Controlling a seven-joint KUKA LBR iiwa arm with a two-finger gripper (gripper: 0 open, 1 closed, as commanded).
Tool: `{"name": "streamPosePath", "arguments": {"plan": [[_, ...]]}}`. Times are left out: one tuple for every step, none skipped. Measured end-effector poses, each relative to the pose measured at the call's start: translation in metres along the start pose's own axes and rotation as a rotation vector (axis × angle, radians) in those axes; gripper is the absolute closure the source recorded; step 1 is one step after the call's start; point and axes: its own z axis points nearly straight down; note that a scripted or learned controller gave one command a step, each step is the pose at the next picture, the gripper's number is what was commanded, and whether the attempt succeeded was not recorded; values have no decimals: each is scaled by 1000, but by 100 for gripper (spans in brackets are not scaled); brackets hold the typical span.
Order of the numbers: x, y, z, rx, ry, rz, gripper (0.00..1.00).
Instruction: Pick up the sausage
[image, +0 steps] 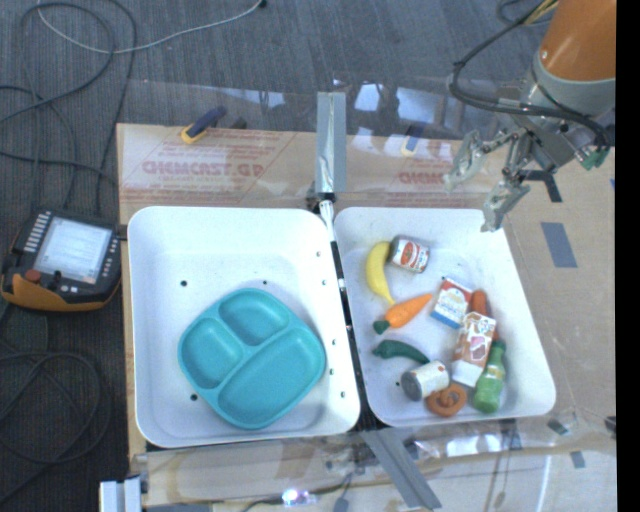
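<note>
We look down on two shallow white bins side by side on a bench. The left bin (160, 250) holds a teal divided plate (253, 356) lying flat toward its near right.

The right bin (520, 300) holds a cluster of toy foods. A banana (378, 270) lies at the far left, with a small red-labelled can (408, 254) just to its right. A carrot (408, 311) lies slanted in the middle, and a dark green pepper (400, 351) sits nearer us. A second can (426, 380) rests on its side near the front, beside an orange round piece (446, 401) and a green bottle (490, 385). Two small cartons (452, 302) (474, 337) lie right of centre.

The sausage (480, 302), reddish-orange, is partly hidden, tucked against the right side of the farther carton and touching the nearer one.

The gripper (482, 190) hangs above the far right edge of the right bin, well apart from the sausage. Its two fingers (497, 208) are spread and grasp nothing.
</note>
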Motion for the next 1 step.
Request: {"name": "streamPosePath", "arguments": {"plan": [[62,35,51,-1,4,-80,100]]}}
